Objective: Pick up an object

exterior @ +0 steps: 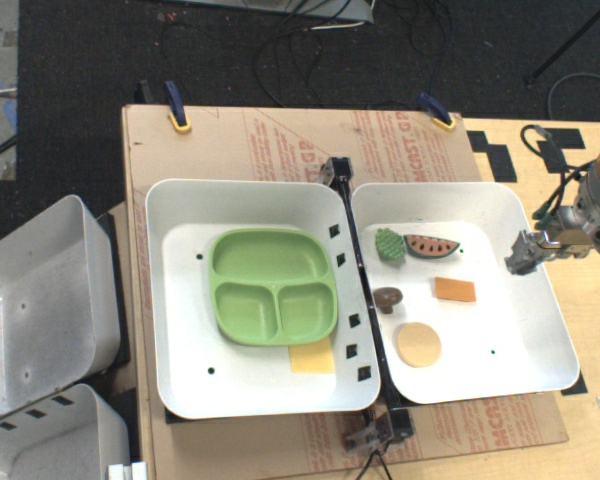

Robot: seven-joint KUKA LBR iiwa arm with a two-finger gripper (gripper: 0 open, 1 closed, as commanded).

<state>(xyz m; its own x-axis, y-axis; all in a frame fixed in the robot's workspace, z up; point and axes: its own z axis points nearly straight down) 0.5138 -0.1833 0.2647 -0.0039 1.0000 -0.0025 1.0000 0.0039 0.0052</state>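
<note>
Gripper (521,258) at right bin (540,368) rim, grip state unclear; watermelon slice (431,246), orange block (454,289) near.

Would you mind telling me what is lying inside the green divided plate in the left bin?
The green divided plate shows three bare compartments, nothing lying in any of them. A yellow square slice touches its near edge on the left bin floor; whatever lies beneath the plate is covered.

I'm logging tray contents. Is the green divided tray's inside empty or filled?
Empty: all three compartments of the green divided tray show bare green plastic. The yellow square lies outside it, at its near edge.
</note>
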